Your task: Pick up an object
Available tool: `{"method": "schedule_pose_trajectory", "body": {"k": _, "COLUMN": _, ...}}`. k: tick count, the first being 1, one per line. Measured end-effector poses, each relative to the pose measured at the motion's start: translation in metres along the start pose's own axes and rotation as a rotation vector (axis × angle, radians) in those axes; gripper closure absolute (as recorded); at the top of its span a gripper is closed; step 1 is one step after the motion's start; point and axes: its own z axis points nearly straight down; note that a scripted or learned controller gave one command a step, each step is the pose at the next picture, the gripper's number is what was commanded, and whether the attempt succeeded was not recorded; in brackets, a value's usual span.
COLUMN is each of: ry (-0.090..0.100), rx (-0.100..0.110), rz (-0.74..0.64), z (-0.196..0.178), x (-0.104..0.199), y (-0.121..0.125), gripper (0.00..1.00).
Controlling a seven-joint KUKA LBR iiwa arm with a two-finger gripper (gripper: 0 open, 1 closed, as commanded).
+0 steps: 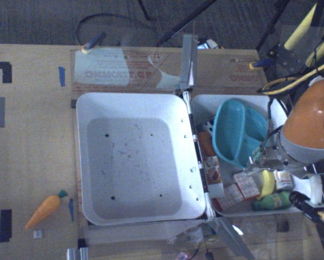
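A: Where is the gripper (261, 161), and is it holding anything?

B: It hangs over the right bin (202, 103), below the arm's rounded orange band (308, 121). Whether it holds anything cannot be told.

A: What lies in the bins, biggest first?

B: The left bin (89, 104), shallow white plastic with rounded corners, is speckled with small dark marks. In the right bin, a glossy teal bowl (235, 131) leans near the far edge. Along the near edge lie a green bottle (273, 201), a yellow banana (267, 182) and small printed packets (244, 186). On the bench's near left corner lies an orange toy carrot (43, 210).
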Motion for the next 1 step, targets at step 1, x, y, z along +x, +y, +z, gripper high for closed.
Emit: {"method": "schedule_pose_trajectory", "body": {"k": 1, "ry": -0.001, "rx": -0.001, "rz": -0.200, "z": 0.0003, "x": -0.0319, "y": 0.0000, "gripper": 1.00}}
